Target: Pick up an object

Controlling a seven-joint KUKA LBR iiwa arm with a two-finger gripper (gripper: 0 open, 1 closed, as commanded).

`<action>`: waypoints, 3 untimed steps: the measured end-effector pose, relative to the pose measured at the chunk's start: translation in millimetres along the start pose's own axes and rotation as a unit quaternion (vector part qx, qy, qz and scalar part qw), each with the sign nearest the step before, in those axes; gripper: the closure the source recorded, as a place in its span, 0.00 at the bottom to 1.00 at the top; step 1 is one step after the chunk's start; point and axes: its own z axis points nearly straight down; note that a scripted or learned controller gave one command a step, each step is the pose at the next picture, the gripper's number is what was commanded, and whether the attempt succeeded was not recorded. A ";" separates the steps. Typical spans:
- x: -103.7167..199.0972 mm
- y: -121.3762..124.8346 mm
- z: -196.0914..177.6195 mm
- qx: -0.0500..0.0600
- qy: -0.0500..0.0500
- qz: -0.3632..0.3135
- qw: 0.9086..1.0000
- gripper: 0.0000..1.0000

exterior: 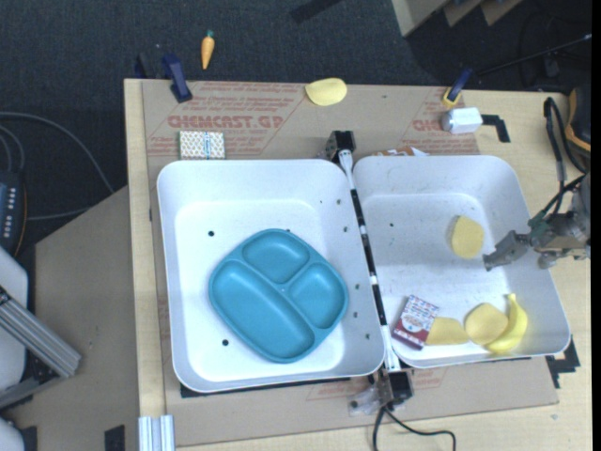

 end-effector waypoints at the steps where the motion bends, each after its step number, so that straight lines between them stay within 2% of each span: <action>1: -19.7 37.2 101.6 0.002 0.003 -0.001 1.000 0.00; 2: 4.9 119.1 114.1 -0.001 0.000 -0.001 1.000 0.00; 3: 13.4 104.6 114.2 0.001 0.000 0.000 1.000 0.00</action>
